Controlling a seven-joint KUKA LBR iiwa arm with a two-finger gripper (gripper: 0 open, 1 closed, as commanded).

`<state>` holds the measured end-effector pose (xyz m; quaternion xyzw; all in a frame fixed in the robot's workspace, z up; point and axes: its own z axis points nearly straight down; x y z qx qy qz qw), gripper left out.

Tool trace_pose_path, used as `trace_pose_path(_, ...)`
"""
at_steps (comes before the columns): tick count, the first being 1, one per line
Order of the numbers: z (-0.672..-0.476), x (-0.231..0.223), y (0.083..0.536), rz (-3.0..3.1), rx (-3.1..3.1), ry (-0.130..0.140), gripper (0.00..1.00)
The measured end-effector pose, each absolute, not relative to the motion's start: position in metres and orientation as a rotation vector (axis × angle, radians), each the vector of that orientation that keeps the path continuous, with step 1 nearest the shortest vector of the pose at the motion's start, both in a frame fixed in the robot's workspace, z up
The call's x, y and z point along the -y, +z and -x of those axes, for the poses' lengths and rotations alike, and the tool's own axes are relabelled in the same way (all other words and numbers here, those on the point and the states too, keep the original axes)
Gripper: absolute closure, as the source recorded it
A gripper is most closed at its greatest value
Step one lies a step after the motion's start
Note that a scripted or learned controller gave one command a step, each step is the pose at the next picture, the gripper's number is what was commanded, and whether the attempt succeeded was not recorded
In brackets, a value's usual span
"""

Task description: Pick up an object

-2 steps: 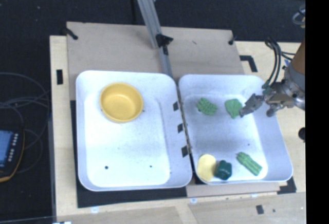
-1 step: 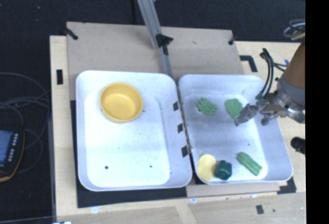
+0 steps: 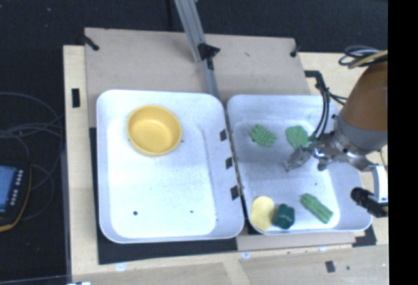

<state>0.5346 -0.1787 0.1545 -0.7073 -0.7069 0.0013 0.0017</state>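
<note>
The right bin [image 3: 261, 104] holds two green pieces at the back, one ridged [image 3: 262, 135] and one blocky [image 3: 297, 136]. Along its front wall lie a long green piece [image 3: 317, 207], a pale yellow piece [image 3: 262, 210] and a dark teal piece [image 3: 284, 216]. My gripper [image 3: 295, 161] hangs over the middle of this bin, just below the blocky green piece, with bare bin floor under it. Nothing shows between its fingers.
A yellow bowl [image 3: 154, 130] sits in the back left of the left bin [image 3: 117, 212]. A grey metal rail [image 3: 186, 6] slants down from the top to the divider between the bins. The arm's orange band [image 3: 369, 104] covers the right bin's far right edge.
</note>
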Motion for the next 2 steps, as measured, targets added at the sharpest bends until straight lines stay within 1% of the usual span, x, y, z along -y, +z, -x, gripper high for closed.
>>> trace_pose_path(1,-0.534,0.179,0.102,2.221,2.219,0.004,0.0)
trace_pose_path(2,-0.535,0.179,0.115,2.224,2.22,-0.004,1.0)
